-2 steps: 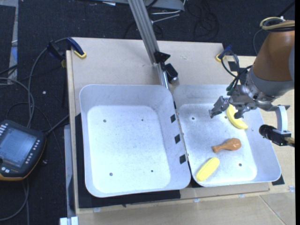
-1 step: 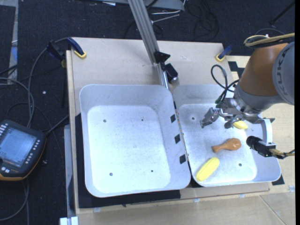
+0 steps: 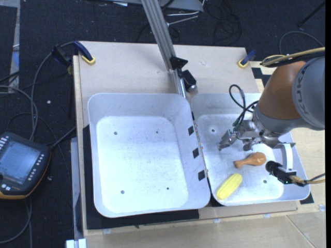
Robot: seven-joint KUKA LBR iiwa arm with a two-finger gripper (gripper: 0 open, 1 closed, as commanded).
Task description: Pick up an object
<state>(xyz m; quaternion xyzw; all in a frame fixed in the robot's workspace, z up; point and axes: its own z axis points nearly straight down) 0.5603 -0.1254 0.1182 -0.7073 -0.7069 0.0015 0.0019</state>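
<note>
An orange-brown drumstick-shaped toy (image 3: 251, 160) lies in the right bin (image 3: 212, 123), near its right side. A yellow corn cob (image 3: 229, 185) lies closer to the bin's front edge. My gripper (image 3: 235, 140) hangs low over the middle of the right bin, just up and left of the drumstick toy. Its fingers are spread apart, and nothing sits between them. The grey arm with its orange band (image 3: 284, 94) reaches in from the right and covers the bin's right rim.
The left bin (image 3: 137, 154) sits beside the right one, sharing a raised middle rim. A slanted metal post (image 3: 165, 40) stands behind the bins. A black cable loops above my gripper. A handheld pendant (image 3: 18, 164) lies off the bench at left.
</note>
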